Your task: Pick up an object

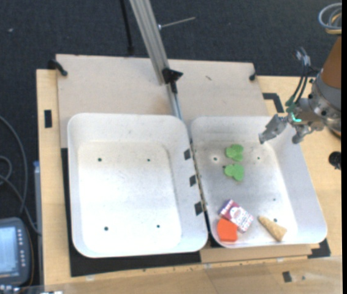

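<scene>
While the grey two-finger gripper (282, 129) is hovering with fingers apart over the right white bin's (301, 182) upper edge, nothing is getting picked yet: two green pieces (234, 162) sitting mid-bin, orange block (227, 230), pink-white packet (236, 215) and tan wedge (273, 227) lying along the bottom.

Two green pieces (234, 162), orange block (227, 230), white bins (130, 122).

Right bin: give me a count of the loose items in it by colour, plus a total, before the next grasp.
Green: 2, upper piece and lower piece, mid-bin
Orange: 1, orange block at the near edge
Red and white: 1, small packet touching the orange block
Tan: 1, wedge near the front right
Total: 5
</scene>
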Controlling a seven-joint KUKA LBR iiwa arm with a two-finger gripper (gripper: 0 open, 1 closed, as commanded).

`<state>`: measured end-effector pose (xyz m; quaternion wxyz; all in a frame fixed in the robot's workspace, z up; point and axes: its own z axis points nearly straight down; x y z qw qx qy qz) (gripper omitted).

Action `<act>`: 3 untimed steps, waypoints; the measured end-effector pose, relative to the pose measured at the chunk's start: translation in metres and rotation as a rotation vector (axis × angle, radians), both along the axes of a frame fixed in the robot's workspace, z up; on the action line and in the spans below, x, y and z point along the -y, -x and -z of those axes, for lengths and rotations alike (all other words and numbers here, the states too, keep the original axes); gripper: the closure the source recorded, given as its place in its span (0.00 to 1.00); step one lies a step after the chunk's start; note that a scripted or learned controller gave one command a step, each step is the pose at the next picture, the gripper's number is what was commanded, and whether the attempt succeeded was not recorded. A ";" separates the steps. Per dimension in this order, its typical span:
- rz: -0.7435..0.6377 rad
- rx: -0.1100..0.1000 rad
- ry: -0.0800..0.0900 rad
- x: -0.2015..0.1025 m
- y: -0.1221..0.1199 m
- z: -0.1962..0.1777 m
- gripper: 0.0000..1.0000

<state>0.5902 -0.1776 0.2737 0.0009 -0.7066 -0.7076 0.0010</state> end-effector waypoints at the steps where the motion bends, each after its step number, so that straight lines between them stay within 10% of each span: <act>1: -0.001 0.005 0.001 0.000 -0.001 -0.003 0.00; 3: 0.002 0.000 0.002 0.008 -0.009 0.085 0.00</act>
